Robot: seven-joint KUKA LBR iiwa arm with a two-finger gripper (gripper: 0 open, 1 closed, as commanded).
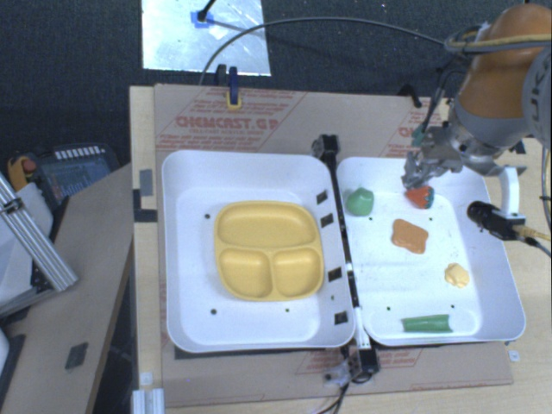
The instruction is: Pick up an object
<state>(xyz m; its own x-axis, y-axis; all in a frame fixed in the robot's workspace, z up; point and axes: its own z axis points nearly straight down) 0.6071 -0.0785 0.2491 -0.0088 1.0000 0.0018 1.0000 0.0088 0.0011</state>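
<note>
My gripper (417, 182) hangs over the far part of the right bin (492, 317), right above a small red-orange object (421, 197) that sits at its fingertips. In the same bin lie a green round piece (359, 201), an orange flat piece (410, 235), a small yellow piece (457, 274) and a long green piece (426, 323). Whether the red-orange object is between the fingers is hidden by the gripper body.
The left bin (185, 231) holds a yellow three-compartment tray (266, 248). A black divider with clips (335, 231) runs between the bins. The arm's grey and orange wrist (500, 67) stands over the far right corner.
</note>
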